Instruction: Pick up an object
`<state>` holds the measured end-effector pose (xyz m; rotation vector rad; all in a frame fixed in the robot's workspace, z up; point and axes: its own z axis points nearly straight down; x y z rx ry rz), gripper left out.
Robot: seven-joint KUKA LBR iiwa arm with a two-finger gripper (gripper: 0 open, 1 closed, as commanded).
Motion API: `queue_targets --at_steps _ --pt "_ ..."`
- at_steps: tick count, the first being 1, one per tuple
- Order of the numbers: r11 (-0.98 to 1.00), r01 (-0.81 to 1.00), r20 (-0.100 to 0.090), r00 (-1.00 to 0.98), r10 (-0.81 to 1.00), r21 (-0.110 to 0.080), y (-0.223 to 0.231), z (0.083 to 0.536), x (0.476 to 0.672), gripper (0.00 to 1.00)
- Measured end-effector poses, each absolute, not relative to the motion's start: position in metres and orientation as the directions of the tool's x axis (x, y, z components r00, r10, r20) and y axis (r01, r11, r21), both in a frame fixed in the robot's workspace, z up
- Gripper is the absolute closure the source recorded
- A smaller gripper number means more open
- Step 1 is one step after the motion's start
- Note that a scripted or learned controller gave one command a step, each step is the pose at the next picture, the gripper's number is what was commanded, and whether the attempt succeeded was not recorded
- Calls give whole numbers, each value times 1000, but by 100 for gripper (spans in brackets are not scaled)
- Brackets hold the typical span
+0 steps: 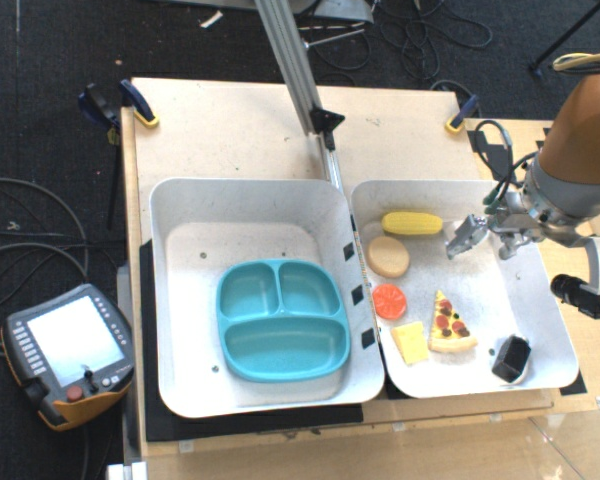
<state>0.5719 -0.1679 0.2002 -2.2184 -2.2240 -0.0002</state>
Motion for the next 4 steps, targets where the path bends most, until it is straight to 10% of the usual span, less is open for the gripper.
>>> queue_targets --at_steps 3,4 --pt "1 1000 -1 -1 1000 0 -161 94 580 0" --pt "1 1000 -1 -1 1000 2 -161 106 581 100"
